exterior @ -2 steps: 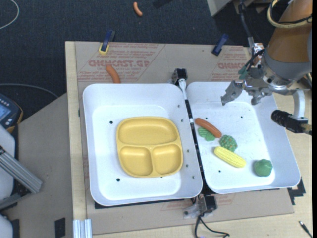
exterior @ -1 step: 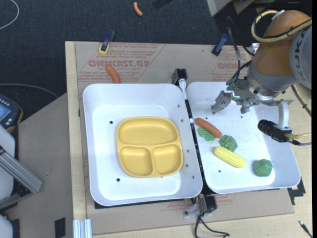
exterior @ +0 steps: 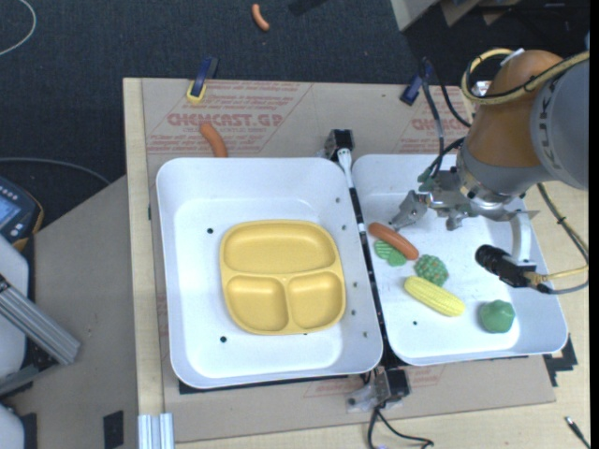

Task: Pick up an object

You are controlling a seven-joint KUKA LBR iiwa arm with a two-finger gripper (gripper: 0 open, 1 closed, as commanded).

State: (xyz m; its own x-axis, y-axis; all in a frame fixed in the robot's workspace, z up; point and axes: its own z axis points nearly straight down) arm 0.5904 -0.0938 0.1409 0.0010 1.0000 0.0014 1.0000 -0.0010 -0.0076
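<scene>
The right bin holds several toy foods. An orange-red sausage lies near its left wall, with a small green piece just below it. A textured green vegetable, a yellow corn cob and a round green item lie toward the front. My gripper hangs over the back half of this bin, just above and right of the sausage. It stands open with nothing between its fingers.
The left bin holds a yellow divided plate. An orange sausage lies on the bench behind that bin. A black connector on a yellow cable hangs over the right bin's right side. Clamps sit at the bench's back edge.
</scene>
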